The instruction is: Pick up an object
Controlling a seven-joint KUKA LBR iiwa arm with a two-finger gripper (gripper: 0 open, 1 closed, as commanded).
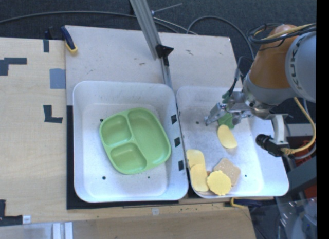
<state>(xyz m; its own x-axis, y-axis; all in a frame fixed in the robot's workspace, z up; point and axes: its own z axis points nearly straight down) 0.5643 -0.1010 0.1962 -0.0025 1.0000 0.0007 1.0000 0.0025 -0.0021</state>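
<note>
Your arm (280, 63) bends down over the right bin (267, 181); the end effector (222, 115) hovers just above the yellow oval piece (226, 136), fingers apart, holding nothing.

Green tray (134, 141) with three compartments lies in the left bin (87, 130), toward its right wall. Grey metal rail (145, 17) runs from above the bin down to the seam with the right bin (267, 181). Blue-yellow clamp (69, 39) sits beyond the left bin's far-left corner. Black cables (77, 13) cross the dark floor behind.
</note>
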